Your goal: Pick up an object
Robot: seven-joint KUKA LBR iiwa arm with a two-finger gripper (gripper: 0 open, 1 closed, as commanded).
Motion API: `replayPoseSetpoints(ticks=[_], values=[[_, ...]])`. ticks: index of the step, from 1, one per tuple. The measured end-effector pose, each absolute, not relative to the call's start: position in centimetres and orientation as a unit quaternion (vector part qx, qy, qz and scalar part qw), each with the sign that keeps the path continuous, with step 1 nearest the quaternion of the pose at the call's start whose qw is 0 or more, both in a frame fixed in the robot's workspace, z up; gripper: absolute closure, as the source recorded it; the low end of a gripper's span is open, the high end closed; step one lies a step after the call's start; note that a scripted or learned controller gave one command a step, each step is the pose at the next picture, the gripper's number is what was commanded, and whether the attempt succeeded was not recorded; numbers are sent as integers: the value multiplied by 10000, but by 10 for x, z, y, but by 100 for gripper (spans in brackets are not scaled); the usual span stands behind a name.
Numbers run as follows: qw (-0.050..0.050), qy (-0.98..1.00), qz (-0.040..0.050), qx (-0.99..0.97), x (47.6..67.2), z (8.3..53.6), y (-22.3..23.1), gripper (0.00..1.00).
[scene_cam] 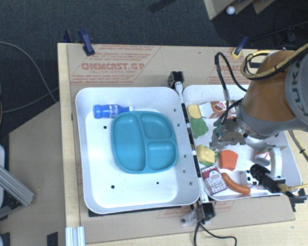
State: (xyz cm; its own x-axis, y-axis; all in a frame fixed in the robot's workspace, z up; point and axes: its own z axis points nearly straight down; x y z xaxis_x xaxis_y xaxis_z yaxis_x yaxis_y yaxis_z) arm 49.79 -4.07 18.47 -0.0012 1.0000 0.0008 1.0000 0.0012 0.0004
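White plastic forms both shallow bins. The claw [225, 137] hangs low inside the right bin [208, 92], among a crowd of toy foods; whether it is spread or pinched I cannot tell, as the wrist hides its tips. Just to its left lies a green piece [199, 127], with a pale yellow block [194, 110] beyond that toward the far rim. Directly below it sits an orange block [228, 159], and a yellow wedge [206, 154] lies down and to the left. Nearer the front rim are a red-and-white packet [212, 180] and a sausage [235, 184]. Well to the left, the left bin [92, 152] holds a blue divided tray [143, 141] and a small blue bottle [109, 110] lying on its side. The grey and orange arm [274, 96] covers the right bin's far right corner.
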Motion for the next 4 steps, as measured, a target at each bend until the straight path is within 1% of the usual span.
replayPoseSetpoints(ticks=[1,2,3,4], values=[[2,-7072,0,-7070,498,184,-41,0],[-51,-7061,-18,-7081,527,96,-90,0],[-45,-7061,-14,-7081,508,87,-111,0],[-28,-7065,-10,-7077,507,95,-110,100]])
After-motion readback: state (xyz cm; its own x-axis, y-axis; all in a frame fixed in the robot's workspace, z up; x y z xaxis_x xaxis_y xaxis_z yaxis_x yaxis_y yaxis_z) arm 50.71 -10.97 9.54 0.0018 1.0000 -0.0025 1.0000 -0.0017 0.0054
